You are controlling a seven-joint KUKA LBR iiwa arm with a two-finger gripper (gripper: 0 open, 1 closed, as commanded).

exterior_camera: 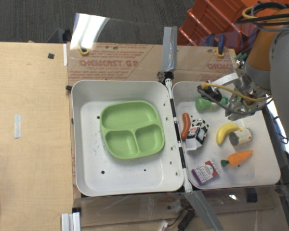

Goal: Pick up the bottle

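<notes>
The tool (235,109) hangs low over the far end of the right shallow white bin (272,170). Its opening cannot be told, and nothing is seen in its hold. The small green plastic bottle (203,103) lies just beside the tool, toward the neighbouring bin. By my judgement, the approach is nearly made; grasp and lift remain.

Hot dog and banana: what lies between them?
The milk carton lies between the hot dog and the banana, seen in the camera view.
</notes>
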